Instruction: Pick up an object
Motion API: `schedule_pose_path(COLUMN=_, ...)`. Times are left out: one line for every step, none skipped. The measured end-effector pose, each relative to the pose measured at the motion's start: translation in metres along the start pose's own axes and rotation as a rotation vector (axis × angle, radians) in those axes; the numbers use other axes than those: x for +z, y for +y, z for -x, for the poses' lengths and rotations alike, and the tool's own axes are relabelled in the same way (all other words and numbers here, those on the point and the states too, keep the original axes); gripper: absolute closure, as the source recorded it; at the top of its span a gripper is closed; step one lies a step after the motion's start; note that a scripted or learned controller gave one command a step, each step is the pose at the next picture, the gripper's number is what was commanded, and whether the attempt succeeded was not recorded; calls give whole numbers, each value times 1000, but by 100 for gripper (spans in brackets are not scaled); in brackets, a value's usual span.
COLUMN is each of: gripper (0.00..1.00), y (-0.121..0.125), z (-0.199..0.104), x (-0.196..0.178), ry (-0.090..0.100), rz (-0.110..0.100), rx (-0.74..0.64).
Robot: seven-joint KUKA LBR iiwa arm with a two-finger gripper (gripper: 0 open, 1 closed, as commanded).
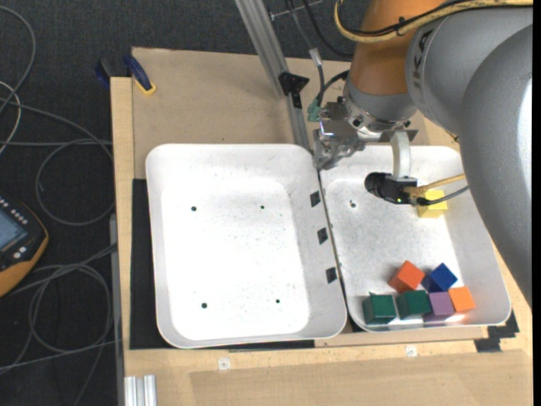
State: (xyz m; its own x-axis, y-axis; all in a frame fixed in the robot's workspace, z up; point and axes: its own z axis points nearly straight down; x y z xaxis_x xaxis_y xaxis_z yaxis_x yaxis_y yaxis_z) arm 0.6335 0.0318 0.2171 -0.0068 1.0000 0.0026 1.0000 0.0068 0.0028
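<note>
The gripper (336, 148) is being held at the 11 o'clock corner of the right bin (486, 252), just over the rim where it is meeting the left bin (161, 227). How wide it is being set cannot be told from this slant, and nothing is being seen in its grasp.

The objects are lying well apart from it, bunched at the right bin's 5 o'clock corner. An orange block (409, 275) and a blue block (442, 277) are sitting on the cluster's 12 o'clock side. A dark green block (380, 308), a green block (413, 303), a purple block (440, 304) and a second orange block (461, 298) are lining the wall at 6 o'clock. What is looking like a small yellow block (433, 209) is lying alone toward 1 o'clock of the bin's middle.

The step in hand is being judged as the approach, with the pick itself not yet begun. The lone yellow block is being judged the easiest target, since all its sides are being left free. If the cluster is being chosen, the orange block is being favoured, its 9 and 12 o'clock faces being bare. The descent is best being made straight down and centred, with the closing direction being set across two free faces and the bin walls being avoided
</note>
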Motion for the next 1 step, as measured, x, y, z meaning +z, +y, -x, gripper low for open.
schedule_pose_path(gripper=100, y=31, z=-47, x=-8, ry=0, rz=2, rx=1)
